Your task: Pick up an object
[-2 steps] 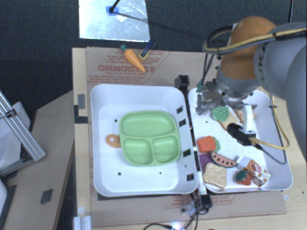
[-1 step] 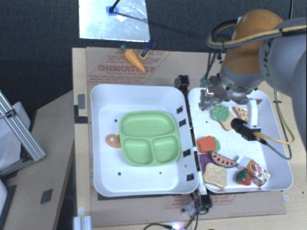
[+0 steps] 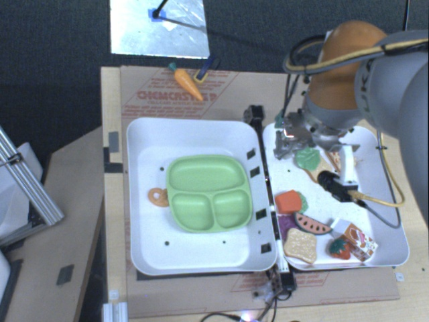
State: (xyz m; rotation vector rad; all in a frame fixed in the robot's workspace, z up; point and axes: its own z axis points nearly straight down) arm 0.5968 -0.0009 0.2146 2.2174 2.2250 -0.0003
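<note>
1. Camera view counts: two white bins, the left bin point(image 3: 141, 180) bearing one green divided plate point(image 3: 208, 192) and one small pretzel point(image 3: 159, 197); the right bin point(image 3: 389, 240) bearing a scatter of toy foods.
2. One carrot point(image 3: 188, 84) lies outside on the cardboard.
3. The gripper point(image 3: 291, 139) sits low over the right bin's far end; its spread cannot be told.
4. A green leaf-shaped toy point(image 3: 308, 157) lies just beside it, toward the near side.
5. One watermelon slice point(image 3: 312, 224) lies well nearer, its long axis running left-right.
</note>
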